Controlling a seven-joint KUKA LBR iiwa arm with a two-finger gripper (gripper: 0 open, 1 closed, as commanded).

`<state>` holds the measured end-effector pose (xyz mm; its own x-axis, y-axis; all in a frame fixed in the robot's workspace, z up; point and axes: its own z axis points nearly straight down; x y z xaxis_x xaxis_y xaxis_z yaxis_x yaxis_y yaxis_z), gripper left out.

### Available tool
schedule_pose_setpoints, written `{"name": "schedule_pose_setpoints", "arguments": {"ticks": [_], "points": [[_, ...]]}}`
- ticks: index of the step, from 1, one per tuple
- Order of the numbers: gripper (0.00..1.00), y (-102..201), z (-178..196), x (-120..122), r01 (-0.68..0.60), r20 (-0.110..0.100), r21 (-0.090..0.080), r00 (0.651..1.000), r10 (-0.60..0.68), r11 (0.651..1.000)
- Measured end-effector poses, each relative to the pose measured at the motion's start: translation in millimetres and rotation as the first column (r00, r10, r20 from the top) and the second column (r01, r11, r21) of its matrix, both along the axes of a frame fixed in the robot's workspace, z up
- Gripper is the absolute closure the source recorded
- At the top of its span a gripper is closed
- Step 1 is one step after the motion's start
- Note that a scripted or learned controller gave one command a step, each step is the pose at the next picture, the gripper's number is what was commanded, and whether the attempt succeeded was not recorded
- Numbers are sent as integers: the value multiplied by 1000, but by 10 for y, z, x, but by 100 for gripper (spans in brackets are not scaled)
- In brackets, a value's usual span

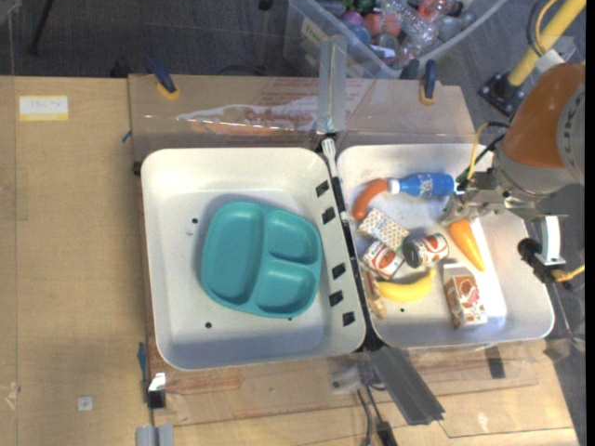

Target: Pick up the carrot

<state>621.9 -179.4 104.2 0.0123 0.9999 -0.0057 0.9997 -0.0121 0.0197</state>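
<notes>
In the right bin (530,319), the banana (406,289) and a small carton (465,297) lie nearest; the carrot (468,242) sits at the carton's twelve o'clock, its top under the gripper (468,207). Whether the pincer is apart or together cannot be told, the arm (548,128) shadowing it

**Colours in the Two Bins**

The left bin (167,277) is white and holds a teal plate (260,260). The right bin (521,316) is white too. In it lie an orange carrot (468,242), a yellow banana (405,289), a blue and white bottle (423,185), and a red and white carton (465,297). The arm (548,128) has an orange band. The tabletop (65,249) is light brown.
</notes>
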Motion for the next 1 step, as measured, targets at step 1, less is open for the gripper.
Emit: {"name": "schedule_pose_setpoints", "arguments": {"ticks": [1], "points": [[100, 699, 974, -148, 293, -17, 6, 956, -292, 956]]}}
